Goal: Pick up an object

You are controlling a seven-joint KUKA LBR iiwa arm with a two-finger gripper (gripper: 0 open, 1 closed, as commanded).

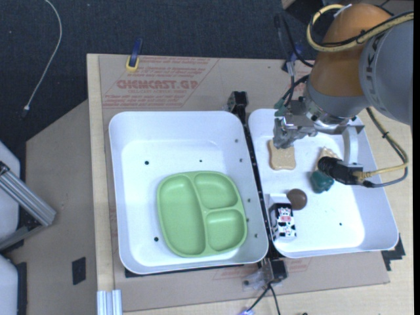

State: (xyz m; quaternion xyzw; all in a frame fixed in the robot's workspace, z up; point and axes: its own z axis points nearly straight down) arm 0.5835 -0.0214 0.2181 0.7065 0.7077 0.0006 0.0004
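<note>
A flat tan toast-shaped piece (282,157) is lying in the right bin (367,238), directly beneath the gripper (285,136), whose grip state I cannot tell, while a brown ball (296,198), teal toy (322,182) and cow-print carton (283,221) are sitting nearby and a green divided plate (200,212) is resting in the left bin (131,176).

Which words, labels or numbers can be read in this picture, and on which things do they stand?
"CHEMCAST GP": large red letters on the brown protective sheet of the bench board, behind the left bin.
Smaller red lines above and below that word on the same sheet: too small and blurred to read.
The small black-and-white cow-patterned carton in the right bin: no legible text.
</note>
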